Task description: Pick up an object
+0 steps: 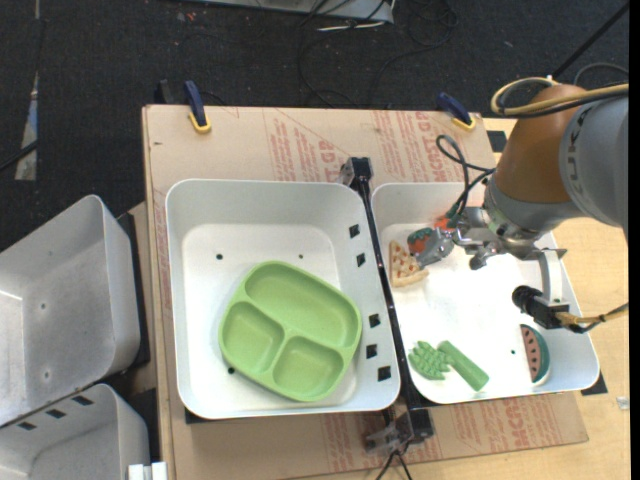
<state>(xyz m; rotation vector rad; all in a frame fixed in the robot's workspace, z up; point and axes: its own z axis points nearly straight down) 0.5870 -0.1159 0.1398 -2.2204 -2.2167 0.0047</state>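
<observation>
My gripper [441,247] hangs over the upper left part of the right bin [490,313], at the end of the grey arm with its orange band. A small red and teal object [421,238] sits right at the gripper's tip, touching or nearly touching it. Just below and to the left, a tan waffle-shaped piece [404,264] lies against the bin's left wall. A green hand-shaped toy [446,362] rests near the bin's front edge. A watermelon slice [537,352] lies at the front right corner.
The left bin [190,268] holds a light green divided plate [289,330]. A black divider strip [378,278] runs between the two bins. Grey tubs [60,288] stand off the bench to the left.
</observation>
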